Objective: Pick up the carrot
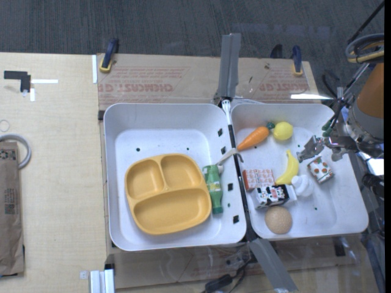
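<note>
The orange carrot [253, 137] with a green top lies at a slant in the back left part of the right bin [342, 221], next to a yellow lemon [282, 130]. My gripper [319, 146] hangs over the right side of that bin, well to the right of the carrot and just above a small strawberry-printed can [320, 170]. Its fingers look spread, with nothing between them.
The right bin also holds a banana [289, 168], a pink wafer pack [259, 177], a black-and-white carton [272, 195] and a tan egg-like ball [278, 220]. In the left bin [116, 163] lie a yellow divided plate [168, 192] and a green bottle [214, 188].
</note>
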Robot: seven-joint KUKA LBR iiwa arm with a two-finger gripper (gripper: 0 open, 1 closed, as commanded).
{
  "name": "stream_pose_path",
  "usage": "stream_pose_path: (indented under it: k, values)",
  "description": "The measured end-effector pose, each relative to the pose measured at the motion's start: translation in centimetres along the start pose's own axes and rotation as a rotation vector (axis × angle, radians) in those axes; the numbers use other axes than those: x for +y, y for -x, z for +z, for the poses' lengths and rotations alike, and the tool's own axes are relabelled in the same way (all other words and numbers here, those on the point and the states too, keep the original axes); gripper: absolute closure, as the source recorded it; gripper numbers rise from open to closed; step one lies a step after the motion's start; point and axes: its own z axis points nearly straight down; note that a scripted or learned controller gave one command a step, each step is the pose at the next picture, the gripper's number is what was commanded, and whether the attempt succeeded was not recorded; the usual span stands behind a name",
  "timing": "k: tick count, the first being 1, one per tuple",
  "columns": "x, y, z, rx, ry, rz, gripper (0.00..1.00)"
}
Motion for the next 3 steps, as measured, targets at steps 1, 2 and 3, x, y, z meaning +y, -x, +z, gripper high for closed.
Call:
stream_pose_path:
  k: [1, 2, 3]
  values:
    - [6.7, -6.3, 3.6, -0.002, 0.003, -0.162, 0.0]
    - [9.8, -11.4, 0.4, -0.002, 0.004, -0.384, 0.0]
    - [9.8, -11.3, 0.4, -0.002, 0.004, -0.384, 0.0]
